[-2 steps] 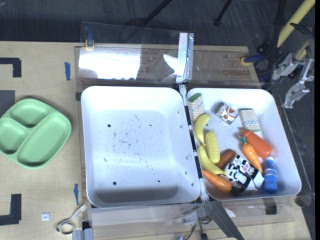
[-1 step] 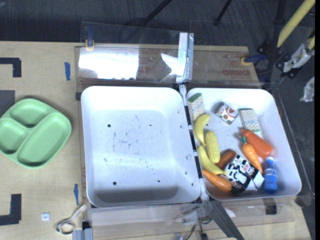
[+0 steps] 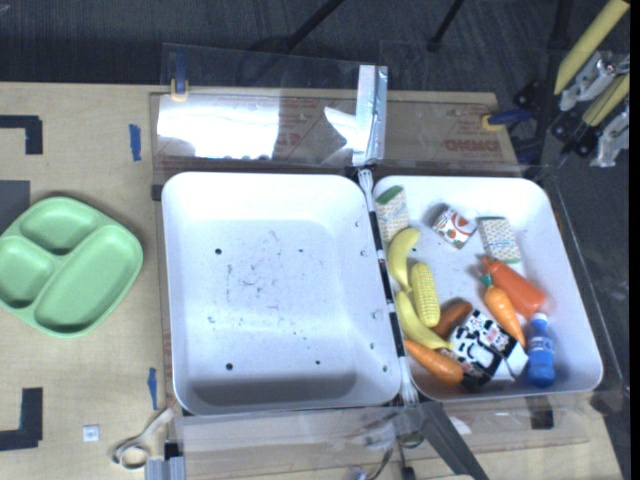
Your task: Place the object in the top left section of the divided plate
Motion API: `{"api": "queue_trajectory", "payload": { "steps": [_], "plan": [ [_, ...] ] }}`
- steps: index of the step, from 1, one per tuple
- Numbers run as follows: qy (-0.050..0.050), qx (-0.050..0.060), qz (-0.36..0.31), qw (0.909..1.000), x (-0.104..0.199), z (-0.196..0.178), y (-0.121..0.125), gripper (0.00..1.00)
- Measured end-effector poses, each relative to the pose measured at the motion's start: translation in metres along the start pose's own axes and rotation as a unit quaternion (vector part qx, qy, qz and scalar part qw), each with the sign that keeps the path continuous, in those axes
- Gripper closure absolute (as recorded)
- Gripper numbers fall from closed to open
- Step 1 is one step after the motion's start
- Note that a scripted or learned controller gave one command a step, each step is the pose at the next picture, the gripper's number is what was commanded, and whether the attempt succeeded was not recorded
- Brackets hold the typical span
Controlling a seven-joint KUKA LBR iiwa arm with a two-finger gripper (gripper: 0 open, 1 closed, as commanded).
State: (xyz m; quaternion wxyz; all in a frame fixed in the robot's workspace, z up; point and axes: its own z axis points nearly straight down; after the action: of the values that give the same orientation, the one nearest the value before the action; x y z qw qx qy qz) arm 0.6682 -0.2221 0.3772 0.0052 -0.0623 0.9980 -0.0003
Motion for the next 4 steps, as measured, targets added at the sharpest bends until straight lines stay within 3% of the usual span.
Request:
{"api": "queue_trajectory", "payload": {
  "steps": [1, 2, 3, 4],
  "plan": [
    [-0.001, 0.001, -0.102, 0.9948, -0.001, -0.051, 0.000, 0.00],
    [-0.001, 0.000, -0.256, 0.9666, -0.001, -0.061, 0.000, 0.00],
    [0.001, -0.002, -0.426, 0.9049, 0.000, -0.045, 0.001, 0.00],
    [-0.001, -0.001, -0.541, 0.8410, -0.001, -0.060, 0.001, 0.00]
  ]
}}
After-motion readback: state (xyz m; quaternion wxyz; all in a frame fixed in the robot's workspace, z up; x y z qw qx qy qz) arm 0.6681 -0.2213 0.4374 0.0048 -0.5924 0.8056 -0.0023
